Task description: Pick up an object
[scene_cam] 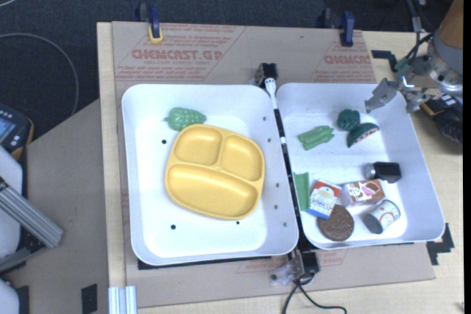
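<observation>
Camera view, looking down on the surface (118, 55): two white bins side by side. The left bin (140, 158) has a yellow divided tray (215, 170) in the middle and a green leafy toy (185, 117) just above its top left corner.

The right bin (419, 158) is where the pickable stuff is. Upper part: a green pod (316, 136), a dark green lump (348, 118), and a melon slice (362, 132) just beside it. Lower part is a tight cluster: black block (385, 171), small carton (324, 199), a red-and-white packet (363, 192), a brown cookie (338, 223) and a can (383, 215) on its side.

The tool (383, 95) hangs over the top right corner of the right bin, with nothing in it. Can't tell from this angle whether it's open or closed, too small and grey on white.

My read: no grasp has happened yet. The nearest candidates are the lump and the melon slice, which lie to the left of the tool in this view and a bit toward the near side. The pod sits further left, long axis roughly side to side with a slight tilt. The bottom cluster is well apart from the tool and crowded, so I'd call that the riskier pick.
</observation>
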`<state>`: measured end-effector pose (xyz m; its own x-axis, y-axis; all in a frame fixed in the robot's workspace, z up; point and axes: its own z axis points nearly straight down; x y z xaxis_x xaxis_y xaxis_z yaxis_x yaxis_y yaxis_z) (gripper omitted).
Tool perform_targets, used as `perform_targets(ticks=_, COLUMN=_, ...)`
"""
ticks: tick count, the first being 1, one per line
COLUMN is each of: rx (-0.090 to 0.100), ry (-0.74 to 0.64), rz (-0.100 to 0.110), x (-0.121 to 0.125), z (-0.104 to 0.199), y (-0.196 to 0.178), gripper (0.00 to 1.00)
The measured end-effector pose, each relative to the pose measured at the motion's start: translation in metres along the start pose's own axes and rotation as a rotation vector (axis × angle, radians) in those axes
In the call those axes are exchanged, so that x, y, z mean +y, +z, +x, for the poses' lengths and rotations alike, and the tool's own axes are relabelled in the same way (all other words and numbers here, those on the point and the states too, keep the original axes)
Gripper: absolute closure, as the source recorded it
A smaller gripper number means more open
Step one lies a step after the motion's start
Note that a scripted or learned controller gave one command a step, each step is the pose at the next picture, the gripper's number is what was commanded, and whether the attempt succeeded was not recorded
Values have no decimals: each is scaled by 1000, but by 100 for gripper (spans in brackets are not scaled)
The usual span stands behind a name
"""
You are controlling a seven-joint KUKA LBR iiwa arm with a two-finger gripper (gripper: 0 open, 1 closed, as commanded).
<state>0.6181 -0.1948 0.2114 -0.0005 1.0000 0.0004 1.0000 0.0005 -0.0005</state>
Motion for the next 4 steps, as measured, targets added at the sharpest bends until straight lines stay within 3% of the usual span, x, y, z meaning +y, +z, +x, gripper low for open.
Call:
perform_targets(ticks=1, rx=5, ry=1, rz=13, x=-63, z=38, y=86, gripper=0)
perform_targets(ticks=2, rx=-1, ry=2, rz=-1, x=-137, z=46, y=127, gripper=0)
perform_targets(ticks=3, rx=-2, ry=2, rz=-5, x=-135, z=46, y=116, gripper=100)
perform_targets(ticks=4, rx=-5, ry=2, rz=-4, x=-104, z=0, y=127, gripper=100)
